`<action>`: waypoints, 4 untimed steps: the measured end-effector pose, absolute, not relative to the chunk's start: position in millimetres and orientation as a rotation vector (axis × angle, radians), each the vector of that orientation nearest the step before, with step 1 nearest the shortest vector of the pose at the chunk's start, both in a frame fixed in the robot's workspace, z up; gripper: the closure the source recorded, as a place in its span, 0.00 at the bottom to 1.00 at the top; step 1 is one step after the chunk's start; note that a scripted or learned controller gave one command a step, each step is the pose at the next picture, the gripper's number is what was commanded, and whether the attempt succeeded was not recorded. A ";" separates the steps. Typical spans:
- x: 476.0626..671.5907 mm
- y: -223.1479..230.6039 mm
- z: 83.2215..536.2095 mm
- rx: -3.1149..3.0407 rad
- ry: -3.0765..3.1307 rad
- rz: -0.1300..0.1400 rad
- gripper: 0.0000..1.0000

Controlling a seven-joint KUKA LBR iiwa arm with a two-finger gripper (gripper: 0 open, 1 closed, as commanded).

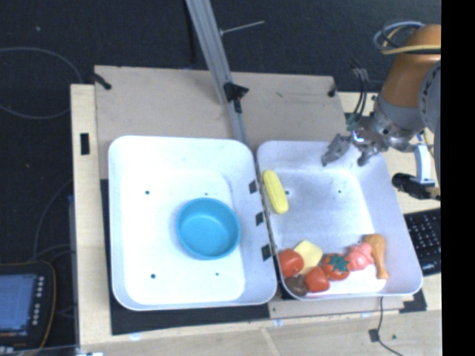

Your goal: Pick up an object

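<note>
My gripper (349,154) hangs over the far right corner of the right bin (334,191), fingers spread open with nothing between them. A yellow corn cob (275,191) lies at the left wall of that bin, well to the gripper's left. Along the bin's near edge sits a cluster: a red tomato-like piece (290,261), a yellow block (309,254), a red strawberry-like piece (335,266), a pink toy (360,256) and an orange-brown piece (377,252). A blue bowl (208,228) rests in the left bin (141,199).
A grey metal pole (211,50) slants from the top down to the gap between the bins. A keyboard (424,239) lies off the bench's right side, and a small screen (22,306) sits at the lower left. Cables run beside the arm's wrist.
</note>
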State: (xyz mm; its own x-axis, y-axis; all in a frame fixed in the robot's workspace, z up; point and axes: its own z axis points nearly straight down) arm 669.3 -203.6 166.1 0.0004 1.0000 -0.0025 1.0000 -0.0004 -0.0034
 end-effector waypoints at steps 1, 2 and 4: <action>659.3 -208.1 115.7 -2.224 -2.220 0.005 0.00; 662.1 -209.4 133.3 -2.229 -2.229 -0.003 1.00; 671.8 -214.1 239.5 -2.220 -2.231 -0.008 1.00</action>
